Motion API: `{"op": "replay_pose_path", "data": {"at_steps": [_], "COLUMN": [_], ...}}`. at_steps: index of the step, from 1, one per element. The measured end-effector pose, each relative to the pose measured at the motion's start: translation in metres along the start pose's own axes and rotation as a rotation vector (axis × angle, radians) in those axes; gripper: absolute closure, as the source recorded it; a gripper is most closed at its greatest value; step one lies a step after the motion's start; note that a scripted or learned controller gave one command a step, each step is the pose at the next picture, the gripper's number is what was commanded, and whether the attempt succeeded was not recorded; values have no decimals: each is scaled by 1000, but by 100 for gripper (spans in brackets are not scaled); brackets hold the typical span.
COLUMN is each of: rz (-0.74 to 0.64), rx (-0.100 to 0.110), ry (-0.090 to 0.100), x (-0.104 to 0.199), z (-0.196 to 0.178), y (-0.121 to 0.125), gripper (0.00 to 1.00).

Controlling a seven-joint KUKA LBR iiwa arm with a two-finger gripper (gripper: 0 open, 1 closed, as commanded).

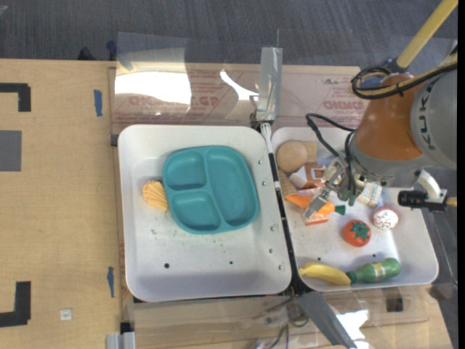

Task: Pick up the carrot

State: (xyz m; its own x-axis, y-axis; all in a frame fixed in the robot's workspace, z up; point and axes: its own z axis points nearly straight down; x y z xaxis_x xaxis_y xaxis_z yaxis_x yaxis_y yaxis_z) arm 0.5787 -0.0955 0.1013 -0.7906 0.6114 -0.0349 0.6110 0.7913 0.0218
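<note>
Gripper point(325, 198), centre-right of frame in the right bin point(429, 264), grip state indeterminate, down on the orange carrot point(311, 203) at the bin's left side; bread roll point(292, 155) above, tomato point(357, 233) lower right, banana point(325, 273) below; teal plate point(211, 187) in the left bin point(207, 278).

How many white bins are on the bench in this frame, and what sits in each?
2. The left bin holds a teal divided plate and a shell-shaped piece. The right bin holds the carrot, tomato, banana and more; the arm may hide some.
</note>
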Motion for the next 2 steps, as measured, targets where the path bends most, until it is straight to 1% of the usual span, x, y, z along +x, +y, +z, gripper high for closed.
{"op": "replay_pose_path", "data": {"at_steps": [1, 2], "rz": [158, 155], "rx": [7, 1], "ry": [16, 5], "x": [-17, -21], "z": [3, -11], "y": [3, 6], "gripper": [0, 100]}}
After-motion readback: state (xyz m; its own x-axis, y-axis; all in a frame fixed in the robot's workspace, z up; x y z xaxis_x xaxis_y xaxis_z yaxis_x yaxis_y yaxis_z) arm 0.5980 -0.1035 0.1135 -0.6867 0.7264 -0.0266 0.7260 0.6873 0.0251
